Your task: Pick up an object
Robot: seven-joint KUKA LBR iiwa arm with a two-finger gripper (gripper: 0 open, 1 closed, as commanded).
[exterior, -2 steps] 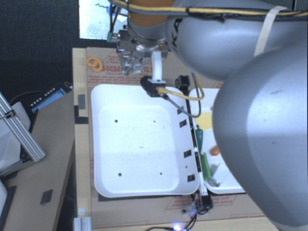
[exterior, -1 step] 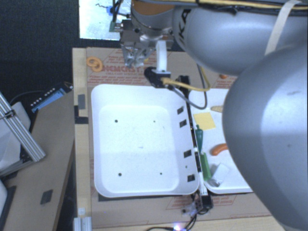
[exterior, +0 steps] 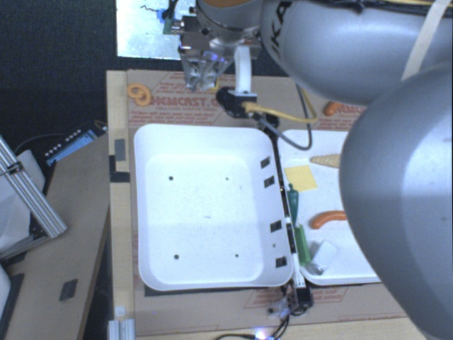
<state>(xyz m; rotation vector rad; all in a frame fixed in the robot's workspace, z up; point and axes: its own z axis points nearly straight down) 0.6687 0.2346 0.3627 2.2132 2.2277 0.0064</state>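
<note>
I am hovering the gripper [exterior: 202,76] beyond the left bin's [exterior: 152,211] far rim, its finger spread unreadable and nothing visibly held, while the orange sausage [exterior: 328,219] is lying in the neighbouring bin, so a reach there comes next.

The bulky grey arm [exterior: 368,69] covers most of the right-hand shallow white bin [exterior: 347,271] and runs off the top and right edges. An orange sausage-shaped object [exterior: 327,219] and a pale tan cone-shaped piece [exterior: 325,161] each disappear beneath it. The gripper [exterior: 202,76] is blurred, perhaps by motion, so its fingers cannot be read.
</note>
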